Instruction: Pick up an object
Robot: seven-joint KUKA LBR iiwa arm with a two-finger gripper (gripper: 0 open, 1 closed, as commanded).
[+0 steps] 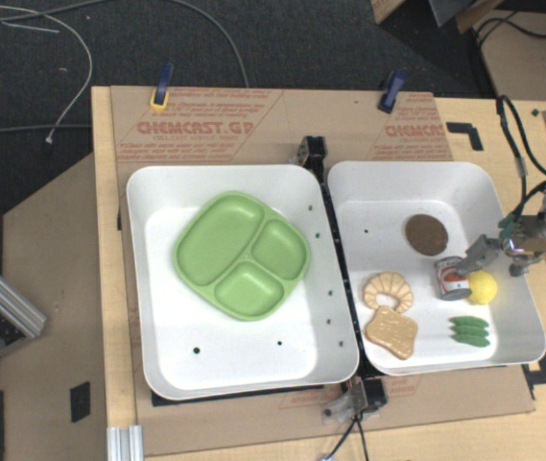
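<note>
Two shallow white bins are being carried side by side on the desk [109,257], over a cardboard sheet held by two blue clamps at its far edge. The left bin [157,353] is being occupied by a green divided plate [242,254], lying tilted near the bin's middle. The right bin [464,185] is holding the small things: a brown round disc [426,233] is lying toward the middle of the bin, a croissant [389,291] is resting near the bin's left wall, and a slice of toast [391,332] is lying just below it, touching or nearly touching it. A green pea pod [469,329] is lying near the front right corner. A yellow lemon [483,287] is sitting near the right wall, just beside a small grey-and-red object [451,279] whose kind cannot be told. The pincer [479,254] is being reached in over the right wall of the right bin, close above the lemon and the grey-and-red object. Whether it is wide, narrow or holding anything cannot be told from this view.
</note>
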